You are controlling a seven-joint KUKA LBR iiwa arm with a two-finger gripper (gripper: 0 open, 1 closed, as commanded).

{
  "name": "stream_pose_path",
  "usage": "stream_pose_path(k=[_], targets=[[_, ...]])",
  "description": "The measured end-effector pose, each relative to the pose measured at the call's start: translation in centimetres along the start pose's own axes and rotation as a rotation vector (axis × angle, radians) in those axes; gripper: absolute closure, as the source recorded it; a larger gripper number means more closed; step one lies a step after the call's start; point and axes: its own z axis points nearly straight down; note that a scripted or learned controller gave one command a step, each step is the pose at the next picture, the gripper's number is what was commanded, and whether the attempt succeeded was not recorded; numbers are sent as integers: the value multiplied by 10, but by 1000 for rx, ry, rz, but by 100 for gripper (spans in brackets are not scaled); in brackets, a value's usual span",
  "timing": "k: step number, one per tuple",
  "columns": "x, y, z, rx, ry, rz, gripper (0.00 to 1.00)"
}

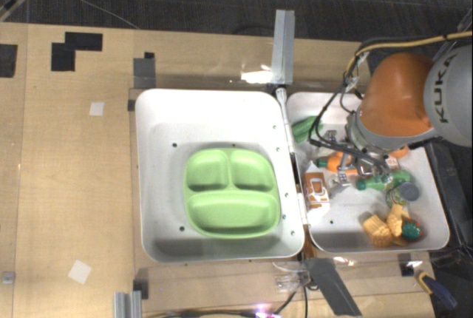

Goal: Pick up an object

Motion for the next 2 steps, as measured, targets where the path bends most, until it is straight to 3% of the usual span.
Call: stream_pose_path(k=[1, 2], targets=[[-9, -7, 0, -2, 4, -41, 0], [13, 5, -1, 1, 0, -91, 0]])
